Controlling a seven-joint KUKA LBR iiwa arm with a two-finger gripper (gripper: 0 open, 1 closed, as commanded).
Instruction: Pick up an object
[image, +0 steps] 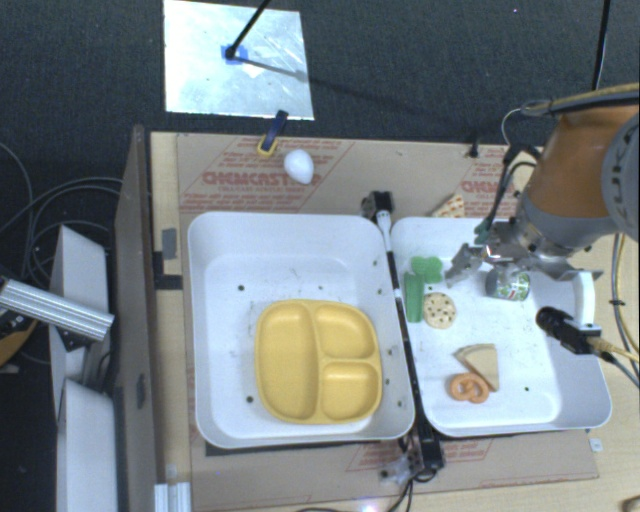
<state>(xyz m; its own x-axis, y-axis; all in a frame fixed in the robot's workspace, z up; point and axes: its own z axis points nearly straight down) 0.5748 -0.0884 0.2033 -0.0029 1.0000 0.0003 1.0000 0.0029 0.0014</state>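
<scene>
Right bin (575, 400): cookie (437, 310), pretzel (469, 387), wedge (480, 361) laid loose for picking. Gripper (497, 262) poised over can (511, 285), apparently unclasped; finger state cannot be told.

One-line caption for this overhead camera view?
Gripper over right bin near can, cookie, pretzel; yellow tray in left bin.

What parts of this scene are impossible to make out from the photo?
- Gripper, camera view: whether its fingers are open or shut, blurred and crowded by the wrist.
- Small can: its label, too small, partly under the arm.
- Arm: the rest, cut off by the right edge.
- Cracker: partly hidden behind the right bin's rim.
</scene>
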